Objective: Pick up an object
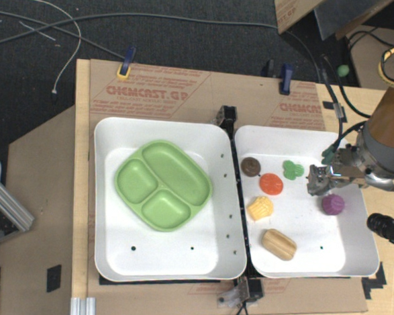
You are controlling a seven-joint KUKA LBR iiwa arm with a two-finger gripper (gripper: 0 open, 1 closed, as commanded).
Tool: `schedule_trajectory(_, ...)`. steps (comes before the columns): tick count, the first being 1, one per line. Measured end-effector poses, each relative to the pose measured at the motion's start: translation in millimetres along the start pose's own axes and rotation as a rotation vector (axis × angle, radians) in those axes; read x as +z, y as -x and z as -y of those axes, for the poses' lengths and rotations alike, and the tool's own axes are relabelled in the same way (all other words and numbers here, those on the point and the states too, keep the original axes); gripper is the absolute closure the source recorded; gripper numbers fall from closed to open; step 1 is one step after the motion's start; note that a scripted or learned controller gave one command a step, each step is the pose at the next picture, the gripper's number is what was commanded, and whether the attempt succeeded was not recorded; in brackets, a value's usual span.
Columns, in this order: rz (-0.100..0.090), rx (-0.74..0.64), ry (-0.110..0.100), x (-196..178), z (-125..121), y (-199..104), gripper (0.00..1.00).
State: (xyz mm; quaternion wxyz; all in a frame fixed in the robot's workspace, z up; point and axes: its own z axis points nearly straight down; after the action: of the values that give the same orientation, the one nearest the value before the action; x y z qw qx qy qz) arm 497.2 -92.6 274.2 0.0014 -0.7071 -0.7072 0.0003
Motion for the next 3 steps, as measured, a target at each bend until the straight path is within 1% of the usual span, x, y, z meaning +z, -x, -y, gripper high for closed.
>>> schedule_trajectory(1,0.000,0.000,0.001,-0.3,-0.2,0.0,0.00)
schedule_trajectory(2,0.000,0.001,0.001,57.7,-5.2,3.0,0.00)
schedule_trajectory(3,-0.001,0.001,-0.005,100.7,-2.4,-0.4,0.00)
